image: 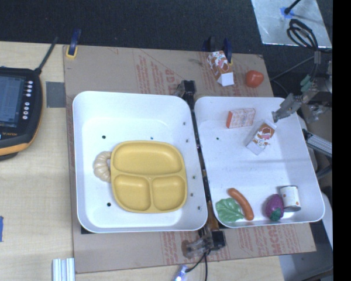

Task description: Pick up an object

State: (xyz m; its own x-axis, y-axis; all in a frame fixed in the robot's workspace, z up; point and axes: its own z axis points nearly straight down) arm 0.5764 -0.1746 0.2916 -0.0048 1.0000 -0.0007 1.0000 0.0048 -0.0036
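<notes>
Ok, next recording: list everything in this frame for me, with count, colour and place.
shallow white bin: two, white, side by side on the bench
yellow plastic divided tray: one, left bin
beige ridged toy piece: one, at the tray's left edge
orange-and-white small box: one, right bin, upper part
red-and-white small carton: one, right bin, below the box
orange toy sausage: one, right bin, lower part
green toy leaf: one, beside the sausage
purple toy vegetable: one, lower right corner
small white-labelled can: one, beside the purple piece
second red-and-white carton: one, above the right bin
red toy tomato: one, above the right bin
orange-edged control pendant: one, bench's left
gripper: one, grey, over the right bin's upper right edge
</notes>
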